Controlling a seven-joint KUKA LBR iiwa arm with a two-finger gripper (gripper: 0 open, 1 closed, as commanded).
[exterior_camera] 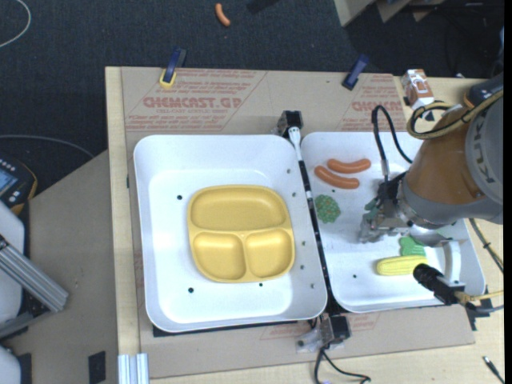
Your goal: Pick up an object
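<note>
The end effector (376, 229) hangs low in the right bin (352, 290), its grip state impossible to tell, between broccoli (326, 208) and corn (400, 266), with two sausages (342, 174) behind, probably lining up a pick.

Two sausages (343, 171), broccoli (326, 208), corn cob (399, 266), right bin (352, 282)

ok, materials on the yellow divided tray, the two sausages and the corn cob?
Divided tray: likely moulded plastic, smooth with a soft sheen, rounded compartment walls.
Sausages: probably toy plastic or rubber, uniform orange-red, glossy highlight.
Corn cob: looks like toy plastic, flat yellow with green husk; surface detail too small to tell.
</note>
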